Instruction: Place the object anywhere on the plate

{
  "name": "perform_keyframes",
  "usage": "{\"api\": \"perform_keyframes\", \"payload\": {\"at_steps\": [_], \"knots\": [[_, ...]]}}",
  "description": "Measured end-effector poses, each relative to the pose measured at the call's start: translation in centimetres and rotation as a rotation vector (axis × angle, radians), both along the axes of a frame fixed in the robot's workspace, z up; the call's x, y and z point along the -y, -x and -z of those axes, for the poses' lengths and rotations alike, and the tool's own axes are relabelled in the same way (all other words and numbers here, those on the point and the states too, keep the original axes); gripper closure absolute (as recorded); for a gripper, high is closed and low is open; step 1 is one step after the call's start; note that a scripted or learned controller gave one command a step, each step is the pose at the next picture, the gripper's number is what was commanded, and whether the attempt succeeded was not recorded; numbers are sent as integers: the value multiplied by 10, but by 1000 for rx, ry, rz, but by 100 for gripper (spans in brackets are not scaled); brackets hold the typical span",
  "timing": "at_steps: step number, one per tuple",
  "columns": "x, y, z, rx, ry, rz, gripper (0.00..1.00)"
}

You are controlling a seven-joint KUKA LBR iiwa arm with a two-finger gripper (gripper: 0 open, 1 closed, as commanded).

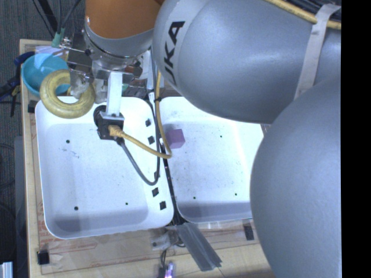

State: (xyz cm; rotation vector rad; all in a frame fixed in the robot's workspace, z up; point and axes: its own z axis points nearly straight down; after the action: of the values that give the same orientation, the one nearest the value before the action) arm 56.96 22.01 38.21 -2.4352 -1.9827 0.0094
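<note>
Gripper [80, 83] right at the yellow ring [56, 104], blue plate [33, 69] just beside. Can't tell its grip. 1 purple block [174, 136] well apart.

The bins [87, 178] look smooth white plastic, the blue plate [32, 74] glossy plastic.

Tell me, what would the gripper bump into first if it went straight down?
Most likely the yellow ring under the gripper, at the left bin's corner; depth is unclear.
</note>
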Motion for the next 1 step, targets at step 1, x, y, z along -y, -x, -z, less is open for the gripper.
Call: {"api": "perform_keyframes", "payload": {"at_steps": [1], "knots": [[2,-40,144,-3,-1,-250,100]]}}
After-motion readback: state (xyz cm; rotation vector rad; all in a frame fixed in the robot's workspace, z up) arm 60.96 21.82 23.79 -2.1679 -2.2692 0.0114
